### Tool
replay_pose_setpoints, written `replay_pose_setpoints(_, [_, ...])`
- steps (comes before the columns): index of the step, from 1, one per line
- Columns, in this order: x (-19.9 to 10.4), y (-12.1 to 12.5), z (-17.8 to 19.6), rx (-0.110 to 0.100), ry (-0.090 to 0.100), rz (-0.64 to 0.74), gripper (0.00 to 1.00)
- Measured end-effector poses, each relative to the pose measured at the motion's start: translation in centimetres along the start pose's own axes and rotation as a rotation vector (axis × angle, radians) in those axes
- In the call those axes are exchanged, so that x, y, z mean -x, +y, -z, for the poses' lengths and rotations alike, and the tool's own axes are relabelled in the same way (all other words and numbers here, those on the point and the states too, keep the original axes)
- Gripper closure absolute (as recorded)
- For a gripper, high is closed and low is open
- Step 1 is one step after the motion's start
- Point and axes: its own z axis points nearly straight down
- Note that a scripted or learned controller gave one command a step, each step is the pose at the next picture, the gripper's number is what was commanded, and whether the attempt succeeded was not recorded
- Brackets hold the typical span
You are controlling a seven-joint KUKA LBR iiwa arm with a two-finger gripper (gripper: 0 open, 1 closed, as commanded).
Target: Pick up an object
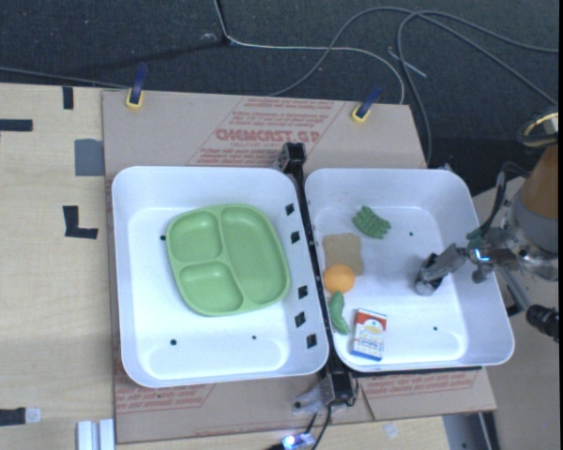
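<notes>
The right bin [450, 195] holds several small objects. A green leafy piece [371, 221] lies near its back, a tan square slab [342, 248] sits left of centre, and an orange ball [339, 278] touches the slab's front edge. A slim green pod [338, 312] lies in front of the ball, and a red-and-white carton [369, 334] rests near the front wall. My gripper [430, 277] hangs low over the bin's right half, pointing left. It is about a hand's width right of the ball, with nothing visibly between its tips.
The left bin [131, 279] carries a green divided plate [227, 258]. A black divider [303, 242] runs between the two bins. Cables [375, 26] trail over the dark cloth behind the bench. The arm's wrist [535, 232] overhangs the right bin's right wall.
</notes>
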Motion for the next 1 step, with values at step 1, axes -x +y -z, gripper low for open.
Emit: replay_pose_setpoints(1, [0.09, 0.27, -6.39, -0.001, 0.0, -0.001, 0.0])
